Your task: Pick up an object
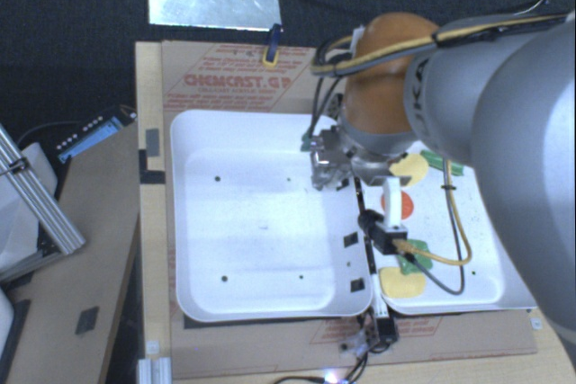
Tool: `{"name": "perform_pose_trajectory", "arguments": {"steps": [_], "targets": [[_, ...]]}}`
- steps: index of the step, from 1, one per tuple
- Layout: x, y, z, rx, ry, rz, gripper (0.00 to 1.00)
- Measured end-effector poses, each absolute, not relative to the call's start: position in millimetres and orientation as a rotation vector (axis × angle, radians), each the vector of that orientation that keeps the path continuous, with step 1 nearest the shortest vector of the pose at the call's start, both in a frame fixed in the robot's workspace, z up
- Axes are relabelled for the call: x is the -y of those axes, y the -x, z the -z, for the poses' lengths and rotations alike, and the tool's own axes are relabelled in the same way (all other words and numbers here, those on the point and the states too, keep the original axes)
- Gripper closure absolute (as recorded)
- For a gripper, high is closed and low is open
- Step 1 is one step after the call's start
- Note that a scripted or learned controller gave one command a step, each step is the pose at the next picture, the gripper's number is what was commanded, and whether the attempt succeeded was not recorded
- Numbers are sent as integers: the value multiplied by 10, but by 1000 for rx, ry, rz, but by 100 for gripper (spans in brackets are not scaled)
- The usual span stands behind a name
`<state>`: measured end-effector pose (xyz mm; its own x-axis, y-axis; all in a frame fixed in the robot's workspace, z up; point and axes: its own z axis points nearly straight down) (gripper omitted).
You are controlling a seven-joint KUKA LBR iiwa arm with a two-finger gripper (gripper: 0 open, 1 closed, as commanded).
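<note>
The arm (486, 85) reaches in over the right bin (486, 288), its end effector (326, 165) low by the wall shared with the left bin (261, 229). Its state I cannot tell (the wrist hides it). Yellow pieces (402, 282), a red piece (402, 206) and a green piece (434, 162) lie in the right bin.

Bench (108, 220) carries a cardboard sheet (236, 78); two white bins (261, 220) side by side on it.
</note>
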<state>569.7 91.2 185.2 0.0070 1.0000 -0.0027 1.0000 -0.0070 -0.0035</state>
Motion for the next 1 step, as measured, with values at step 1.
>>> {"name": "perform_pose_trajectory", "arguments": {"steps": [1], "targets": [[-2036, -5915, -2471, 2238, 2207, 16, 100]]}}
